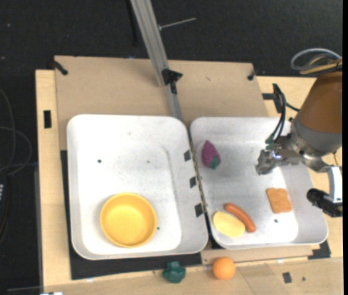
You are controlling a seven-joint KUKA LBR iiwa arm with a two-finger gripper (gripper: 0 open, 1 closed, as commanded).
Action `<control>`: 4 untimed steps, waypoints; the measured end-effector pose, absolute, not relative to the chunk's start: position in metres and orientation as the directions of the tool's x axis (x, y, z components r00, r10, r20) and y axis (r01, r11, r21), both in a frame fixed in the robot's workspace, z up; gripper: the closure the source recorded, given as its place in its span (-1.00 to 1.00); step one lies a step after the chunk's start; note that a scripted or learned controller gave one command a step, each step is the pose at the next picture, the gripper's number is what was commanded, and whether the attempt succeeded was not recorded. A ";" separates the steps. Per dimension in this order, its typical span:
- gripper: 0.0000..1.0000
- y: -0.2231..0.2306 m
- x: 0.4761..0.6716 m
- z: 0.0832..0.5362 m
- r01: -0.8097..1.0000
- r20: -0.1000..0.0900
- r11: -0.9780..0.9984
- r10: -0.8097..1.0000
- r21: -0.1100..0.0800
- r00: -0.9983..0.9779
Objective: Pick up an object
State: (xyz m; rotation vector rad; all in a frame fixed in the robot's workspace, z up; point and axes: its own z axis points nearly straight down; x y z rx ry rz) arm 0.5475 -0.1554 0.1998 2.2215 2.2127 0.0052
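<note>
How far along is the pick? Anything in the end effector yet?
Nothing looks picked yet. The end effector hangs over the right bin, with no object visible in it. The purple toy, orange cracker, sausage and yellow piece all lie in that bin. Grasp and lift remain.

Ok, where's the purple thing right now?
The purple thing lies in the right bin, near its left wall, up-left of the sausage and left of the gripper.

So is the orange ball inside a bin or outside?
Outside. The orange ball sits on the bench, just past the near rim of the right bin, beside a small green thing.
</note>
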 end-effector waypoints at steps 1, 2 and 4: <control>1.00 -0.157 0.549 0.208 1.000 -0.001 -0.003 1.000 0.003 0.003; 1.00 -0.103 0.555 0.203 1.000 0.001 0.007 1.000 0.002 -0.007; 1.00 0.005 0.568 0.227 1.000 0.002 0.009 1.000 0.002 -0.009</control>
